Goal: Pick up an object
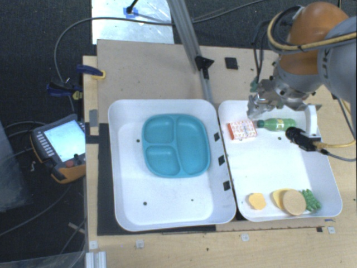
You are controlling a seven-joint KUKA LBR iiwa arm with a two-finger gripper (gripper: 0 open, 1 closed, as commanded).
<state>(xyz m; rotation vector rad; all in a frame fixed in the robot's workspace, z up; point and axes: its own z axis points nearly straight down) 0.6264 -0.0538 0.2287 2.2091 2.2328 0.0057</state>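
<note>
dark carpet lay around the tan bench (139, 66), and at its far left a handheld pendant (60, 146) with a lit screen sat on the floor among loose cables. going rightward, the left bin (128, 205) held a teal divided plate (176, 145) near its middle. the right bin (268, 172) lay just beside it, their rims touching. near that bin's far edge sat a small red and white patterned box (241, 130), and just right of it a green bottle (276, 124) lay on its side. my gripper (257, 106) hung over the far edge of that bin, just above the bottle's near end and the box; how my jaws stood i could not tell. at the bin's near edge a small yellow piece (256, 201), a tan round piece (291, 201) and a green leafy piece (311, 201) lay in a row. my orange band (312, 35) showed far right.
</note>
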